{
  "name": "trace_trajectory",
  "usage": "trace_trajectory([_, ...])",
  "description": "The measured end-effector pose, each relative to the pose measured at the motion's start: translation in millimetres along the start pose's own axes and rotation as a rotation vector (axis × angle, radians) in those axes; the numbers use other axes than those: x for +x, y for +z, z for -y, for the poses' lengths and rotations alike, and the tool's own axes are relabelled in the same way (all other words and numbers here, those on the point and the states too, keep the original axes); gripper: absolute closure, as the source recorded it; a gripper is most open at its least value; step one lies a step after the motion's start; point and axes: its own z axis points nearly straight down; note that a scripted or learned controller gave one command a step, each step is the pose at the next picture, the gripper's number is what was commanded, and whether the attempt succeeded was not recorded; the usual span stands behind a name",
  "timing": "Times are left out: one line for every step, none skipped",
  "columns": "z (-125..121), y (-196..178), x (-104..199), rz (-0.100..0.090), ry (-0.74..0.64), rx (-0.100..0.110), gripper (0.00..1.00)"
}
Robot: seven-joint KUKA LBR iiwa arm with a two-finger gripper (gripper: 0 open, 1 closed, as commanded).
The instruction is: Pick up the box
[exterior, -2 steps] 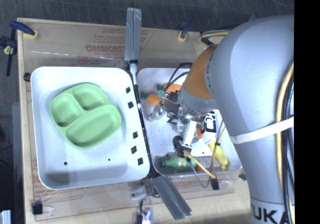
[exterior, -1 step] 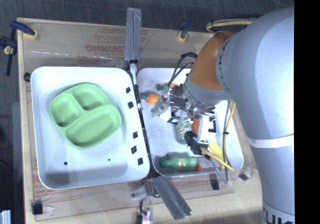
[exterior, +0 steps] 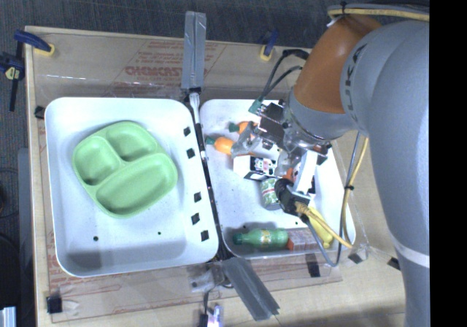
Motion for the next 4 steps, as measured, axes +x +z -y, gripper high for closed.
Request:
trace_trajectory([-11, 170, -98, 0.0, 0.013, 0.001, 0.0])
trace_trajectory([-25, 169, -108, 0.001, -0.191, -0.002, 0.0])
trace_trajectory([-25, 160, -108, 0.0, -0.195, -0.001, 1.0])
trace_trajectory([1, 31, -89, 0.0, -0.181, -0.001, 1.0])
